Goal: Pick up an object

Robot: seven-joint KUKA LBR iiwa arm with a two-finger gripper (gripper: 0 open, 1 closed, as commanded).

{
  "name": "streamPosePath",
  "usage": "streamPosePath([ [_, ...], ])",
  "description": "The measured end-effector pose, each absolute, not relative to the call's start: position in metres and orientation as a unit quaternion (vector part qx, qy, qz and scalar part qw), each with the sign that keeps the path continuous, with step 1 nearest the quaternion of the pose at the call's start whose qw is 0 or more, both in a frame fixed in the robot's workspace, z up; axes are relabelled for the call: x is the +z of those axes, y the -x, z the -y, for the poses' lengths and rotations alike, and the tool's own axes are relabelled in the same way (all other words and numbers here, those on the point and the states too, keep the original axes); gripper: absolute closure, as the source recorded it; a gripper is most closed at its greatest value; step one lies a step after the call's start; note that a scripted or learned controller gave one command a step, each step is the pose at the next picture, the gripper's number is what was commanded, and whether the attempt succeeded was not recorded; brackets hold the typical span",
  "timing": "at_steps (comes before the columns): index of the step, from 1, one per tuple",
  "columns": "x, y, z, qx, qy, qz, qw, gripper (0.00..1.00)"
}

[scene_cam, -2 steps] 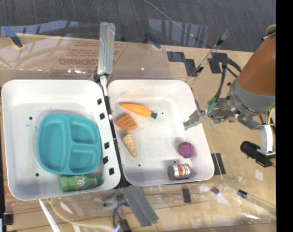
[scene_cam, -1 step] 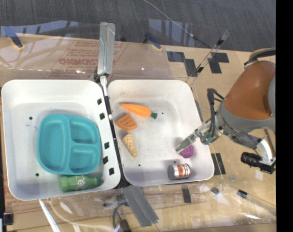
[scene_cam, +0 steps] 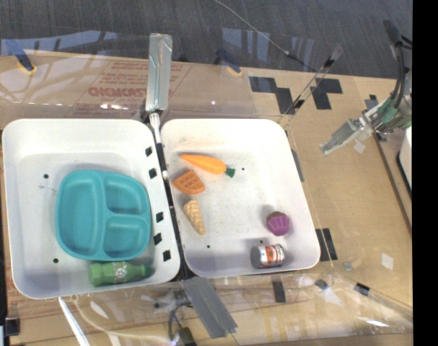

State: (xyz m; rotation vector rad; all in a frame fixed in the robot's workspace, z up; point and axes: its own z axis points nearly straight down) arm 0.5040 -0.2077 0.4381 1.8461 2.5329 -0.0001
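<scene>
The right bin [scene_cam: 240,132] holds several small toys. An orange carrot [scene_cam: 204,164] with a green tip lies near its back left. Just below it is an orange waffle-like piece [scene_cam: 189,183], and below that a beige cone [scene_cam: 195,217]. A purple cupcake-shaped toy [scene_cam: 278,223] sits at the right, with a small can [scene_cam: 268,255] lying on its side at the front edge. In the left bin [scene_cam: 24,150] there is a teal divided plate [scene_cam: 103,213] and a green bottle [scene_cam: 117,272] lying flat in front of it.
A grey taped divider [scene_cam: 159,71] rises at the back between the bins. Clear plastic sheets wall the bench at the back and front. A grey metal bracket with cables [scene_cam: 348,132] stands on the brown bench to the right of the bins.
</scene>
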Motion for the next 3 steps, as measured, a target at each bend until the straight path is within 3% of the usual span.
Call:
streamPosePath([
  [1, 0.444, -0.506, 0.208, -0.0021, -0.587, -0.809, 0.0, 1.0],
  [2, 0.234, -0.538, 0.12, -0.0041, -0.594, -0.804, -0.008, 1.0],
  [3, 0.224, -0.505, -0.004, -0.0021, -0.549, -0.836, -0.004, 1.0],
])
